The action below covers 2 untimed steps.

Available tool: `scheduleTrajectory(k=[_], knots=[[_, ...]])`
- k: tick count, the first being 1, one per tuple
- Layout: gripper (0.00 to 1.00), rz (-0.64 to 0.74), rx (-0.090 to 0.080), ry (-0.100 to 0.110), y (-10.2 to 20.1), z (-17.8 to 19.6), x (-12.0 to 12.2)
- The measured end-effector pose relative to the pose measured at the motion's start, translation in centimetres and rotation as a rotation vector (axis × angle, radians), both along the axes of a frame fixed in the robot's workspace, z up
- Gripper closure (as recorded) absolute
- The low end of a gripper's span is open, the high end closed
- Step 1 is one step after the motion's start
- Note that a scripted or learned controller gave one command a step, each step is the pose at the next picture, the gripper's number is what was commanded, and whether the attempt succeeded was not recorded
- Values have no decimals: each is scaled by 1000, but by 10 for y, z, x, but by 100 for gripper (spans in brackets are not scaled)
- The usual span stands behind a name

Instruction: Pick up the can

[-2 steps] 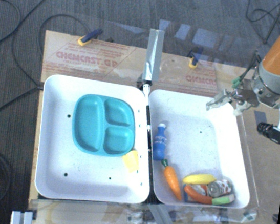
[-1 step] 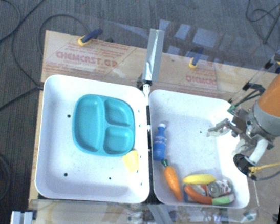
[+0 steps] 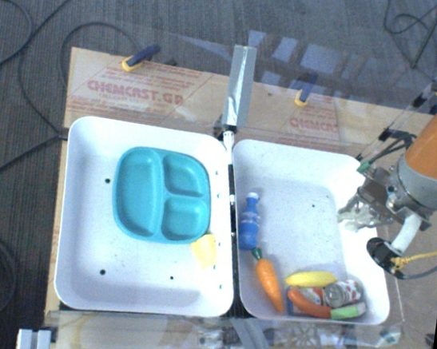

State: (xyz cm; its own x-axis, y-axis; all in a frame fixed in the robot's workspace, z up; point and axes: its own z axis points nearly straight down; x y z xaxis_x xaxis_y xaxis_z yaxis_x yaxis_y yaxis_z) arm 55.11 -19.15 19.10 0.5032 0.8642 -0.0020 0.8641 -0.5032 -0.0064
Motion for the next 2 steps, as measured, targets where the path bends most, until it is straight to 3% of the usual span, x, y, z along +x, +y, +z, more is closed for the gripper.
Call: scheduleTrajectory(k=[1,2], knots=[[100,176,-1,-2,-21,-30,-9],[100,75,-5,-3,-24,-23,105]])
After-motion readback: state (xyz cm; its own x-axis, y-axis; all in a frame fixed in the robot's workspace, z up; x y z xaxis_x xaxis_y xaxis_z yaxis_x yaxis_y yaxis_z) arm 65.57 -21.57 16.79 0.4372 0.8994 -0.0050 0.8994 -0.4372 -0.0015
